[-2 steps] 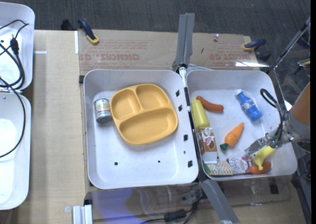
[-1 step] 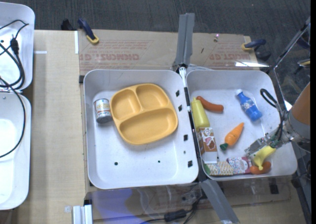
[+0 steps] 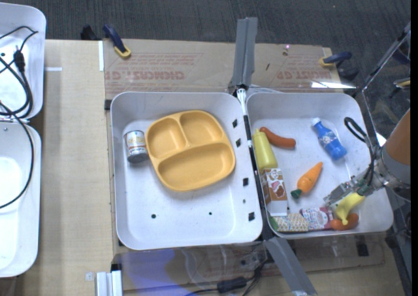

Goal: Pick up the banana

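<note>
The banana (image 3: 351,203) is a small yellow piece lying near the front right corner of the right bin (image 3: 297,113). My gripper (image 3: 350,189) comes in from the right edge and sits low over the banana's upper end, touching or almost touching it. The wrist hides part of the banana, so a grasp cannot be confirmed from this view.
Crowding the banana are an orange-red toy (image 3: 344,224) and a tube (image 3: 315,216) just in front. A carrot (image 3: 309,178), blue bottle (image 3: 328,139), sausage (image 3: 278,137), yellow bottle (image 3: 264,149) and carton (image 3: 276,190) share this bin. The left bin holds a yellow divided plate (image 3: 191,149) and a can (image 3: 136,146).
</note>
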